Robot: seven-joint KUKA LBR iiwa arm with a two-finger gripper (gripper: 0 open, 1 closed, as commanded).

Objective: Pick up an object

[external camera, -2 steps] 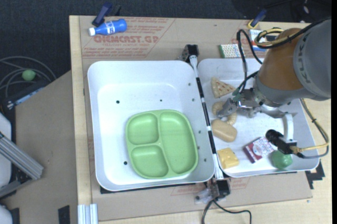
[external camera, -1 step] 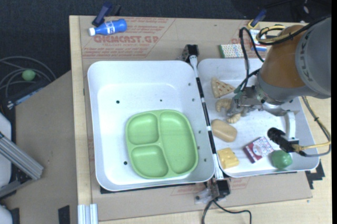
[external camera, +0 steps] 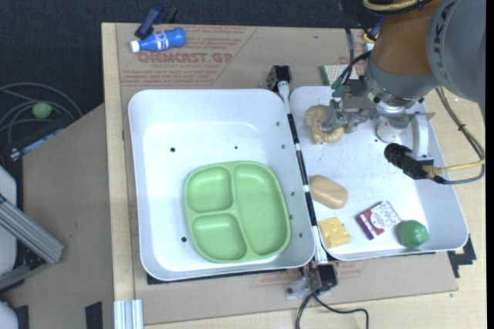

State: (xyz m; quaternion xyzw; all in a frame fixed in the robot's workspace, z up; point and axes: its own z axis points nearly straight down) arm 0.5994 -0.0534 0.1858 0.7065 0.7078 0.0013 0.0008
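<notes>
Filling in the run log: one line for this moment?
gripper down in right bin | at beige lumpy object | hold unconfirmed | green tray in left bin

Blue bottle (external camera: pixel 158 39), perhaps glue, on cardboard (external camera: pixel 231 57)

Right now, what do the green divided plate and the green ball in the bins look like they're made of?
The green divided plate in the left bin looks like moulded plastic with a matte to satin finish: uniform pale green, soft rounded ridges between three compartments. The green ball in the right bin looks smooth and slightly glossy, with a faint highlight on top; probably plastic or rubber, though it is too small to tell.
</notes>
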